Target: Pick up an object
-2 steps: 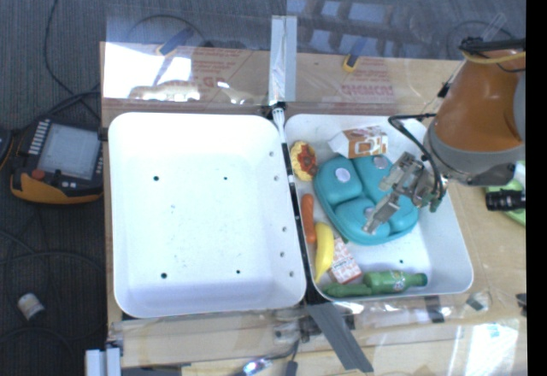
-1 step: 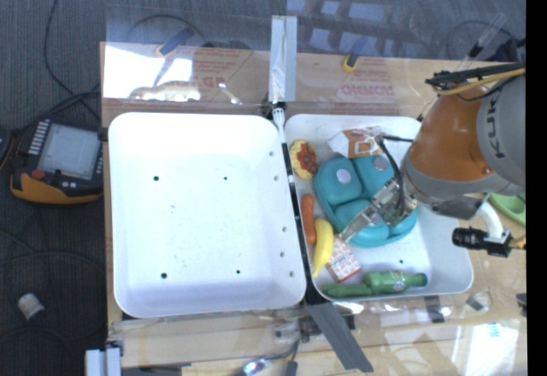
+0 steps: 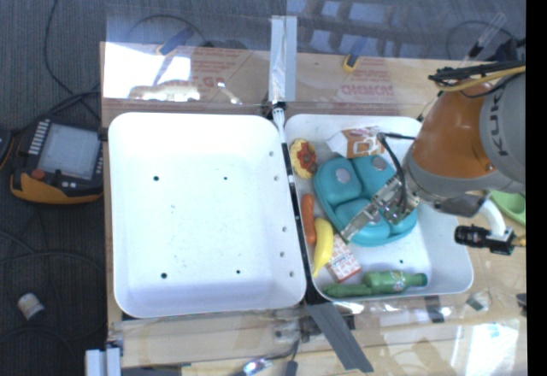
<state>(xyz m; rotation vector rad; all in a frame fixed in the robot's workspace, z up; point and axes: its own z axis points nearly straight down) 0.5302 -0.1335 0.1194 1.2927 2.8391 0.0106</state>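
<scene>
While the claw (image 3: 382, 210) sits low in the right bin (image 3: 451, 273), over the teal pieces (image 3: 355, 186), its grip cannot be told, nor whether it has hold of anything; banana (image 3: 322, 244) and carrot (image 3: 308, 210) lie just left, along the bin's left wall; red-white packet (image 3: 344, 263) beside the banana; green bottle (image 3: 376, 283) near the front wall; left bin (image 3: 197, 212) alongside on the worktop (image 3: 402, 75).

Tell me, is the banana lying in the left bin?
No. The banana lies in the right bin, near its left wall, beside the carrot.
</scene>
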